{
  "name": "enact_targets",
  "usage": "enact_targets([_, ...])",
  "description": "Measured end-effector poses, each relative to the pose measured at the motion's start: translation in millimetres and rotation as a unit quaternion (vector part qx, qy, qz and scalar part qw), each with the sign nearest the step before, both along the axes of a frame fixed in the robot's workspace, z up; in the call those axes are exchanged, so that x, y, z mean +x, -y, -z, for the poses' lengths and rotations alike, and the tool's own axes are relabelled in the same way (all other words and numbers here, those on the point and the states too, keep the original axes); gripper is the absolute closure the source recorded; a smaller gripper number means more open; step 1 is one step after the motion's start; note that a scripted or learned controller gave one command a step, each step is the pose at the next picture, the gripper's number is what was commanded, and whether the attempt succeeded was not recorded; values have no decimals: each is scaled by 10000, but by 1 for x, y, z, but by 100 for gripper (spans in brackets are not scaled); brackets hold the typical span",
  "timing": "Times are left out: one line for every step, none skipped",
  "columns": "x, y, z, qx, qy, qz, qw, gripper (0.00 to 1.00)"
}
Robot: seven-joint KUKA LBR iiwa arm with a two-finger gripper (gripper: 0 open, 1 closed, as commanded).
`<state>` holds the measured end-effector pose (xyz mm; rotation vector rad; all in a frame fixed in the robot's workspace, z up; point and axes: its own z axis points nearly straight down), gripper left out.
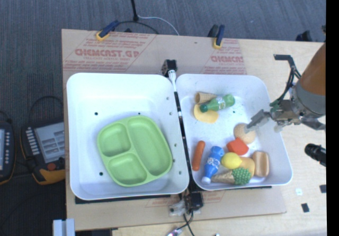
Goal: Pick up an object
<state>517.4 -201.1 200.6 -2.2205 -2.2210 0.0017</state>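
The right bin (pixel 265 89) holds several toy foods. Among them are a green bottle (pixel 218 102), an ice cream cone (pixel 204 97), a yellow flat piece (pixel 206 115), a beige round piece (pixel 244 132), an orange-red piece (pixel 238 147), a lemon (pixel 231 161), a blue bottle (pixel 213 160), a red sausage (pixel 198 154), a hot dog bun (pixel 260 163) and a green bumpy piece (pixel 242 176). My gripper (pixel 265 120) hangs over the bin's right side, just above and to the right of the beige round piece. I see nothing held in it.
A green divided plate (pixel 135 150) lies in the left bin (pixel 85 97). Yellow clamps (pixel 107 29) (pixel 217 37) sit at the board's far edge, and a black clip (pixel 169 66) sits between the bins. A handheld device (pixel 45 147) lies on the floor at left.
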Motion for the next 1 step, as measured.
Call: enact_targets([-4,-65,57,-1,-2,563,9984,0])
